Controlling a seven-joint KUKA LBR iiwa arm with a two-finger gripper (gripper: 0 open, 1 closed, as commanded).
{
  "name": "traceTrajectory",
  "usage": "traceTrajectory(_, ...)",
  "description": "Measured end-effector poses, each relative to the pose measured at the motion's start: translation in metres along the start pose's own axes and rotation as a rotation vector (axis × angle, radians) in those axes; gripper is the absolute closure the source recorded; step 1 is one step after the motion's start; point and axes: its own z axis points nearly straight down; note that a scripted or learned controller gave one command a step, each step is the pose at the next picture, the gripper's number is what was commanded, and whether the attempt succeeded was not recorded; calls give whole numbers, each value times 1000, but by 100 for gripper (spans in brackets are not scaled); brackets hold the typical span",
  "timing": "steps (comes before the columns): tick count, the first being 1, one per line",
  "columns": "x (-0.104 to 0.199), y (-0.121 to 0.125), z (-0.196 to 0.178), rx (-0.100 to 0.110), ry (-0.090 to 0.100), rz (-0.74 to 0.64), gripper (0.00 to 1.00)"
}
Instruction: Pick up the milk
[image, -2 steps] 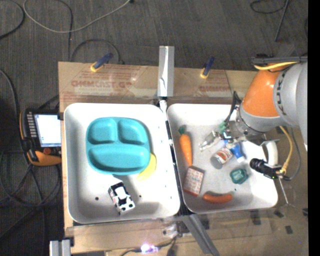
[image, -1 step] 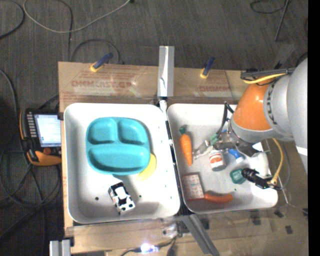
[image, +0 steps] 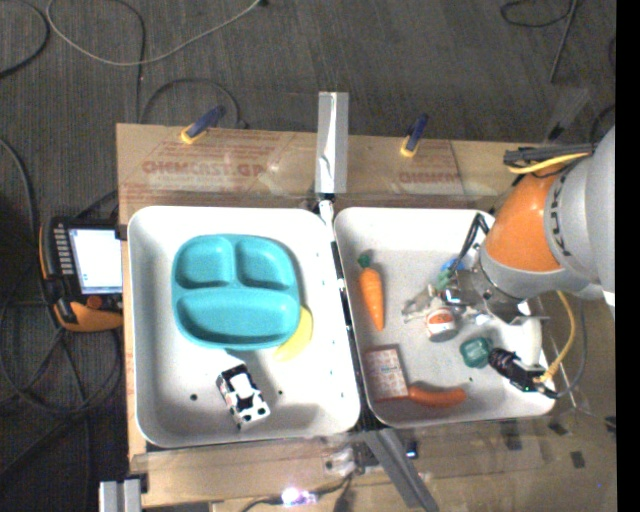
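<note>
Fingers on the gripper (image: 432, 297) sit low in the right bin (image: 400, 232), but from where I stand I cannot tell whether they are spread or closed. Just under them lies a small round red-and-white thing (image: 440, 323), with a teal piece (image: 474, 351) near it. A carrot (image: 372, 297) lies to their left, a brown card (image: 385, 371) and a sausage (image: 436, 396) nearer the front. The milk (image: 243, 394), a black-and-white carton, lies well apart in the left bin (image: 150, 300), just in front of the teal divided plate (image: 237, 291) and a yellow piece (image: 296, 340).
</note>
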Motion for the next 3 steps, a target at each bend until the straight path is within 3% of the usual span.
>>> traceTrajectory(1,-1,1,-8,1,-1,1,100)
traceTrajectory(2,46,13,-40,21,2,-113,100)
traceTrajectory(3,59,31,-6,-3,-6,-221,100)
